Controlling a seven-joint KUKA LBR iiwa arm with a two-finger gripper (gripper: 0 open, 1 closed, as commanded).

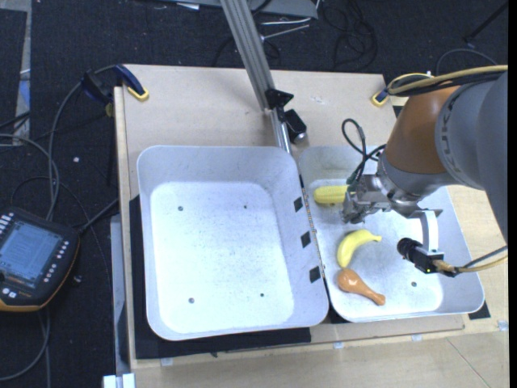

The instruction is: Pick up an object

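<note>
White plastic makes up both bins on the pale wooden bench (202,95): the left bin (161,168) is the larger in this slanted look from above, and the right bin (464,297) sits just beside it, their inner rims touching or overlapping. Three things lie in the right bin. A yellow block (327,194), perhaps a toy corn cob though it is too small to be sure, rests near the far left corner. A banana (354,245) lies nearer the middle, curved, with its stem pointing right. An orange pear-shaped toy (359,286) lies just below the banana, close to it but apart. The grey arm (472,128) with its orange band (412,132) reaches in from the right, and the gripper (355,206) is low over the bin, just beside the yellow block's right end and above the banana. Whether it is spread or pressed together I cannot tell; the wrist hides it. A pendant (28,257) lies on the dark floor to the left.
</note>
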